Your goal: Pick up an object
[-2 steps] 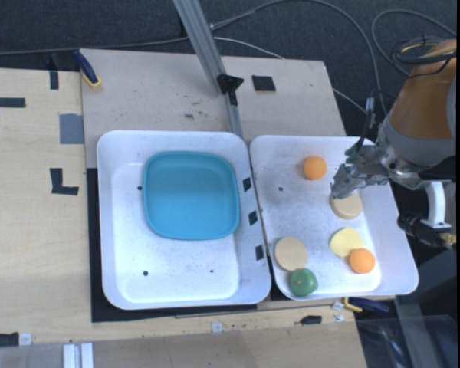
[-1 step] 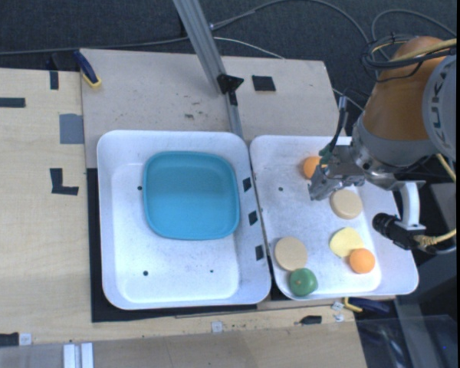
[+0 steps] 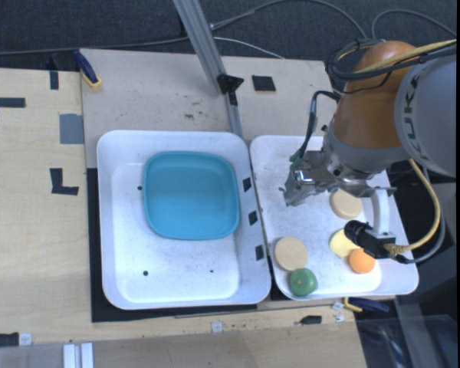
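Loose objects lie in the right-hand bin (image 3: 270,153), clustered toward its near end: a tan disc (image 3: 290,252) and a green ball (image 3: 302,281) just beside each other near the near-left corner, and farther right a pale round piece (image 3: 345,204), a yellow piece (image 3: 340,242) and an orange ball (image 3: 361,261). A black fitting on a yellow cable crosses between the yellow piece and the orange ball. The jaws (image 3: 296,191) hang over the bare middle of this bin, apart from every object; whether they are parted or closed cannot be told from above, and nothing shows between them. Above them the arm's orange band (image 3: 372,98) and grey housing reach in from the right, covering the bin's far right part. In the left-hand bin (image 3: 107,205) a turquoise square plate (image 3: 190,195) lies flat. Both bins rest side by side on a light wooden desk (image 3: 31,228) marked with dark tape patches; a slanted metal rail (image 3: 207,48) crosses the far side.
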